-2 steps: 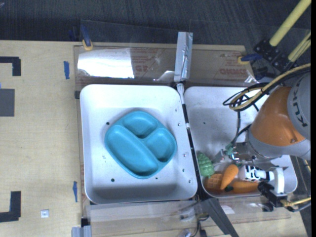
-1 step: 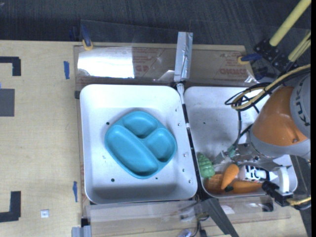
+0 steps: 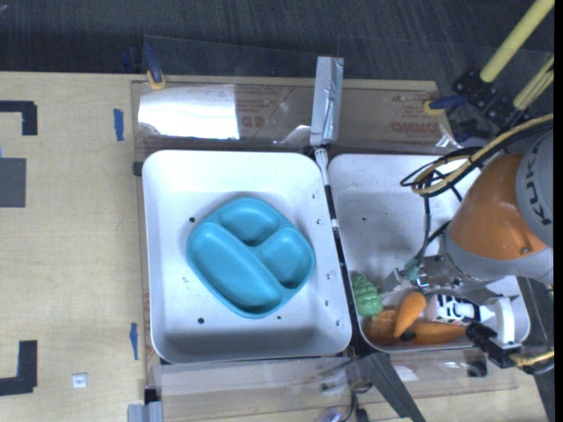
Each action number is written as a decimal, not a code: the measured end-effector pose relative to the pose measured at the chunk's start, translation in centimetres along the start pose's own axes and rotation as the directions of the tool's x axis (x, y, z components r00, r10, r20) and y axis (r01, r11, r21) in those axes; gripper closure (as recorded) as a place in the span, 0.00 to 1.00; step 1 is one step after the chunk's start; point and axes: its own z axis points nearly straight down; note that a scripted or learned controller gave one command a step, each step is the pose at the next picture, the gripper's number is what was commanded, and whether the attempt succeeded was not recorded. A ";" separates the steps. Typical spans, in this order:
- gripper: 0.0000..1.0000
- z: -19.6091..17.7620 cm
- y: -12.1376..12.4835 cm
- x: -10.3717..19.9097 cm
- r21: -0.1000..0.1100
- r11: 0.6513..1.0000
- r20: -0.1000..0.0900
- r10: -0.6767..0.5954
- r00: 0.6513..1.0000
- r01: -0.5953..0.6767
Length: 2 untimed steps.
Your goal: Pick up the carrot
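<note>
The orange carrot (image 3: 407, 313) lies tilted in the near left corner of the right bin (image 3: 374, 209), among other toy foods. My gripper (image 3: 424, 288) hangs right above and to the right of it, close to or touching its upper end; the wrist hides the contact. A longer orange piece (image 3: 437, 332) lies flat just in front of the carrot, along the bin's near wall.
A green vegetable (image 3: 365, 294) and a brownish piece (image 3: 380, 325) sit left of the carrot against the divider. The left bin (image 3: 167, 262) holds a blue sectioned plate (image 3: 250, 255). Cables (image 3: 440, 178) loop over the right bin's far side.
</note>
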 end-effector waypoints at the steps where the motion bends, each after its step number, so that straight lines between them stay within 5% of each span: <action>1: 1.00 -1.0 0.1 0.0 -0.004 1.000 0.001 0.001 1.000 -0.001; 2: 0.00 -1.0 0.1 -0.1 -0.003 1.000 0.002 0.002 1.000 -0.002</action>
